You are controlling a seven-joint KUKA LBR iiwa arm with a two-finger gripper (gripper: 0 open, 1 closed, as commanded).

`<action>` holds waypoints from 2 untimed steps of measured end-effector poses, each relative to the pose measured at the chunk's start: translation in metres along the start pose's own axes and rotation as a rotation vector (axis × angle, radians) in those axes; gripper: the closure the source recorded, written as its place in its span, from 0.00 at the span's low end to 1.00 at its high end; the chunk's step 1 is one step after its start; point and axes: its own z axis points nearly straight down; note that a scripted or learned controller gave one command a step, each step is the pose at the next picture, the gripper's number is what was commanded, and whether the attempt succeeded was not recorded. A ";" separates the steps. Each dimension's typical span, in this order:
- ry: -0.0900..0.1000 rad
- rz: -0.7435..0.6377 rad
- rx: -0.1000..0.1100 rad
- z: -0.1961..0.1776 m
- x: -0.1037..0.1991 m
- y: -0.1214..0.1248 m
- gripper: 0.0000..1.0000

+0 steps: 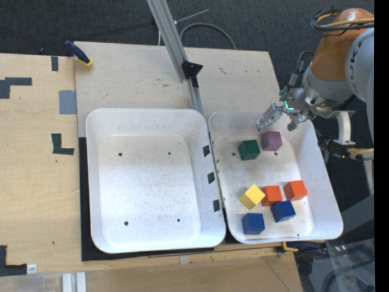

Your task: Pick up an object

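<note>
On the bench sit two shallow white bins side by side, the left bin (149, 178) bare-floored with dark specks, the right bin (322, 187) holding all the cubes. Reaching in from the right, the grey arm (343, 53) with its orange band ends above the right bin's far edge. Its gripper (281, 120) hangs over the bin's upper rim, fingers spread apart with nothing between them; one fingertip (265, 123) sits just above the purple cube (271, 140), though whether it touches cannot be told. Just left of the purple cube lies the green cube (248, 149), near it but apart. Toward the near side of the bin is a cluster: yellow cube (252, 196) touching the small orange cube (272, 194), a second orange cube (295, 190) just beside that, a blue cube (282, 211) below them, and another blue cube (253, 223) near the front wall. A slanted metal rail (167, 26) crosses the far board toward the gap between the bins. Far left, a blue-and-yellow clamp (78, 53) grips the board's corner.
</note>
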 end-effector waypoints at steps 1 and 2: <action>-0.003 -0.001 -0.005 -0.003 0.000 0.001 0.00; -0.002 -0.001 0.000 0.049 0.005 -0.009 0.00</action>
